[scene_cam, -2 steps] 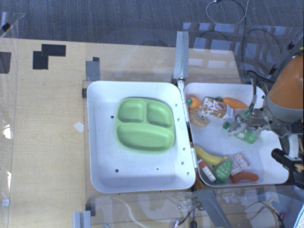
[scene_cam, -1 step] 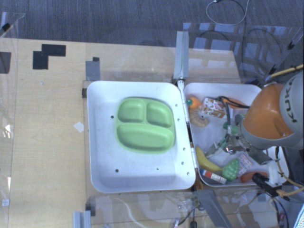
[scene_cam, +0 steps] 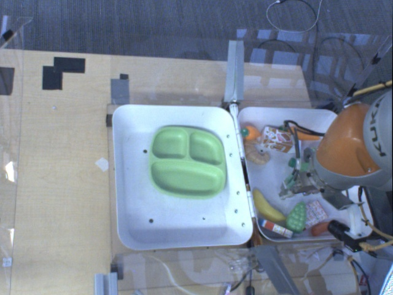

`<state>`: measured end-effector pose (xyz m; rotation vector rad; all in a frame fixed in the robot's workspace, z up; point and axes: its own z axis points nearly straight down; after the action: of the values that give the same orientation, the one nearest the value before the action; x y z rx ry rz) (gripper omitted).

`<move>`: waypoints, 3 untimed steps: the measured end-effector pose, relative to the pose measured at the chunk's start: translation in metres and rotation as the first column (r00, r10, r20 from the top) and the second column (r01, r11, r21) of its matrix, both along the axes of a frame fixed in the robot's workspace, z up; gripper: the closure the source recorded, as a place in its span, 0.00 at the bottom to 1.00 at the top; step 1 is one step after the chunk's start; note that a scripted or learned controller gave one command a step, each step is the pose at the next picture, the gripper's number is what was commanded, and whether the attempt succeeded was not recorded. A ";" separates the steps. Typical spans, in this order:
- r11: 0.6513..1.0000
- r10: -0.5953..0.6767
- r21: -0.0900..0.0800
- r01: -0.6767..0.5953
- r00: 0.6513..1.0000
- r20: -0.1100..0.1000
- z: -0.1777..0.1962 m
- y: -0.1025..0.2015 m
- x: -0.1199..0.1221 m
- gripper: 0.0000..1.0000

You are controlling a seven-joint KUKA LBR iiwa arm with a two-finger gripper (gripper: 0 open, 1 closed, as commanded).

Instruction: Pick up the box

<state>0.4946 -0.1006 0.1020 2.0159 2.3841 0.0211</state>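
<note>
Two white bins sit side by side. The left bin (scene_cam: 132, 226) holds one green divided tray (scene_cam: 186, 161). The right bin (scene_cam: 270, 112) holds one box (scene_cam: 276, 139) near its top edge, one banana (scene_cam: 268, 205) and several small items — hard to identify. The gripper (scene_cam: 299, 183) hangs mid-bin below the box; its grip cannot be made out.
</note>
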 end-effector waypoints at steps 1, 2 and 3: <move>0.999 0.035 0.002 -0.035 0.999 -0.017 0.084 0.070 0.075 1.00; 0.999 0.041 0.002 -0.041 0.999 -0.013 0.095 0.071 0.077 1.00; 0.999 0.041 0.002 -0.041 0.999 -0.013 0.095 0.071 0.077 0.00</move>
<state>0.5713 -0.0295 0.1970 1.9731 2.4339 0.0101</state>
